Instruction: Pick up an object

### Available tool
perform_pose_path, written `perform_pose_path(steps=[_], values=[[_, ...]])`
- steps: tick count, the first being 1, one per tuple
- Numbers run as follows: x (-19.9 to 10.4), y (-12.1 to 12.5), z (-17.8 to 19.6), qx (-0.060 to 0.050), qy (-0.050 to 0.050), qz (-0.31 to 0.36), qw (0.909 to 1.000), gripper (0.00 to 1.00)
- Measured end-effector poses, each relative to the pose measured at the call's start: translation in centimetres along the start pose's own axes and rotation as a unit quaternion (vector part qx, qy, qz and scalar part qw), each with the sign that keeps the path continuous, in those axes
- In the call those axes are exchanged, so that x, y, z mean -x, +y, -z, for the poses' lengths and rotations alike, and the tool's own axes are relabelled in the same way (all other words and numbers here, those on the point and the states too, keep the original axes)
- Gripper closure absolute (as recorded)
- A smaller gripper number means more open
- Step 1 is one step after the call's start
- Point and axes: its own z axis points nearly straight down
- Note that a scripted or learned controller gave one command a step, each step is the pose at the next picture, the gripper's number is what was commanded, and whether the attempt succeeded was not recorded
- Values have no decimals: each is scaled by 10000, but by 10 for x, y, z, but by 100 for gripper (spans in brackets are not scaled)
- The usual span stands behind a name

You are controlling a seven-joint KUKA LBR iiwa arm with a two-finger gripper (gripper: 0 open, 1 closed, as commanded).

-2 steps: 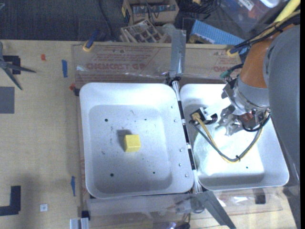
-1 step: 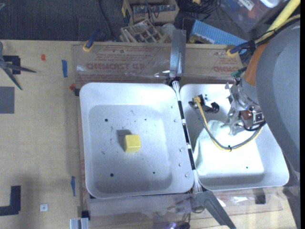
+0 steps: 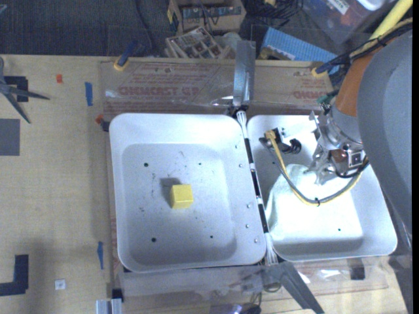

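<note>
**A:** You are looking at the claw (image 3: 321,175) sitting low over the right bin (image 3: 340,241), near that bin's far half, and I cannot tell you how it is set; cables and wrist hardware are crowding it. Nothing is showing in its grip.

**B:** And the thing you want picked up?

**A:** You are finding the yellow block (image 3: 181,195) lying in the left bin (image 3: 131,136), about the middle of its floor, well apart from the claw and across the divider between the bins. It is looking nearly square from above, so you are not getting a clear long axis; its edges are sitting slightly turned against the bin walls, and a small shadow is falling toward its upper left.

**B:** What else is lying near, working away from you?

**A:** In the right bin a yellow cable (image 3: 291,178) is looping down across the floor beside the claw. Above it, the arm (image 3: 386,110) is reaching in from the right, its orange band (image 3: 350,87) showing. Beyond both bins a clear plastic sheet (image 3: 177,90) with red lettering is lying along the bench, and farther still boxes and cables are cluttering the floor.
</note>
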Motion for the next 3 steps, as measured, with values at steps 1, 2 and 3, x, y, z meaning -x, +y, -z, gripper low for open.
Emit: perform_pose_path(steps=[1,2,3], values=[[38,12,-38,-2,33,-77,10000,100],[50,-34,53,17,48,-114,9999,100],[50,-33,60,19,18,-101,9999,100]])
